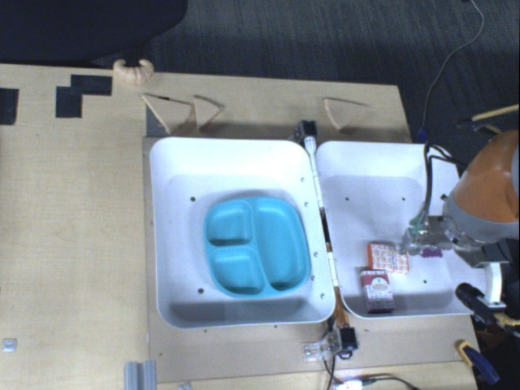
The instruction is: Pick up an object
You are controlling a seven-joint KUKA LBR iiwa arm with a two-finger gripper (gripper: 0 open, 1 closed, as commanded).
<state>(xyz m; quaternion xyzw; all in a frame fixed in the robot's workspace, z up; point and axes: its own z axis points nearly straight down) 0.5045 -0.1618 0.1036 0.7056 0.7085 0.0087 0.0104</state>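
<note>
In the right bin [357, 177], near its front wall, a small dark-red box [377, 289] lies flat, its long axis running front to back. Just beside it lies a patterned orange-and-white packet [387, 257]. The arm [487, 197] reaches in from the right, its gripper [422, 242] low beside the packet. The left bin [175, 218] holds a blue divided tray [256, 244].

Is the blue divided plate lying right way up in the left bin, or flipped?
Right way up. The blue divided plate lies flat on the floor of the left bin, its three hollow compartments facing the camera.
</note>
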